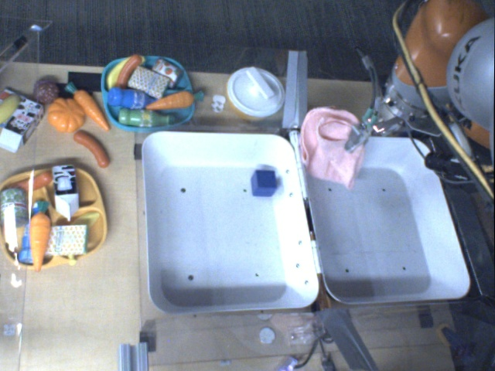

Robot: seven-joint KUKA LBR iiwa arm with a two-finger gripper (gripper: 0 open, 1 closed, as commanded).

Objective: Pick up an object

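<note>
Camera view, bench seen from above at a slant.

Item 1: left white bin (224, 284), shallow, with rounded corners. It holds one small blue cube (264, 182), lying in the upper right part of the floor, apart from every wall.

Item 2: right white bin (402, 277), set edge to edge with the left one. A pink cloth (329, 157) is bunched in its upper left corner and drapes over the rim there, its lower end hanging down onto the bin floor.

Item 3: grey arm (464, 60) with an orange band, entering from the upper right. The gripper (357, 140) is at the right edge of the pink cloth, touching or just over it. Whether the fingers are spread or pressed together cannot be told, nor whether cloth lies between them.

Item 4: round white lid or container (256, 91) on a yellow base, on the bench just above the gap between the bins.

Item 5: blue bowl (114, 114), upper left, filled with toy food: a carrot (170, 100), a blue bottle, a patterned box and other pieces.

Item 6: yellow plate (94, 199), far left, bearing a carrot, small cartons and a patterned box.

Item 7: loose toy food on the wooden bench top (116, 300) at upper left: a small orange pumpkin (63, 115), a carrot beside it, a sausage (92, 148) below, and a dark round piece near the back edge.
</note>
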